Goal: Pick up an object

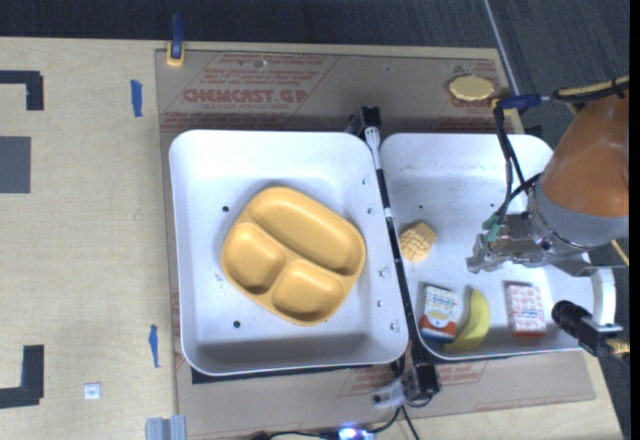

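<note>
The right bin (445,178) holds several small objects. A yellow corn cob piece (416,240) lies near its left wall. At the front sit a small white carton with a blue and orange label (438,312), a yellow banana (475,318) leaning against it, and a white box with red print (525,309). My gripper (499,249) hangs low over the bin's right half, just behind the red-printed box and right of the corn. The arm's orange band (595,168) and grey wrist cover the bin's right side. I see nothing held.
The left bin (190,228) holds a large yellow divided plate (292,253). A black divider rail (385,218) runs between the bins. A yellow disc (472,87) lies on the cardboard behind the right bin. Cables (510,158) trail from the arm over the bin.
</note>
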Controlling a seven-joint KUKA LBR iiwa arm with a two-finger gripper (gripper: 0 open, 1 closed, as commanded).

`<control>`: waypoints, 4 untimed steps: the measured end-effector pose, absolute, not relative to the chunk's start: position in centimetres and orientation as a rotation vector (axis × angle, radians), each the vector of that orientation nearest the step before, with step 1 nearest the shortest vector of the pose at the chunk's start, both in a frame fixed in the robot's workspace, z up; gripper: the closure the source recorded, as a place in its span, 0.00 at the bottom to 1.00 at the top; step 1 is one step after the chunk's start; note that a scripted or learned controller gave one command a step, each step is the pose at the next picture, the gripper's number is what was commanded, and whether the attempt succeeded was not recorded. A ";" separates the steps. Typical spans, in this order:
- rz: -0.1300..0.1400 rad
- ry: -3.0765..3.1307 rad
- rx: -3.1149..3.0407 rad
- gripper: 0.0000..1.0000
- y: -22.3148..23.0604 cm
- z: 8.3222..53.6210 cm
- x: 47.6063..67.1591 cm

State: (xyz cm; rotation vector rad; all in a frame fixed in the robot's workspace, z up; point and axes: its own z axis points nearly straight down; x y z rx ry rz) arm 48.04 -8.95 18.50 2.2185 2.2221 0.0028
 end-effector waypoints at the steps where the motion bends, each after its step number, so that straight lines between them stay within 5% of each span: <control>1: 0.002 2.222 2.219 0.00 -9.0 18.5 48.0; 2: 0.012 2.218 2.218 0.00 -11.1 8.9 48.3; 3: 0.016 2.215 2.215 1.00 -11.1 9.9 48.4; 4: 0.000 2.219 2.220 1.00 -20.7 9.2 47.9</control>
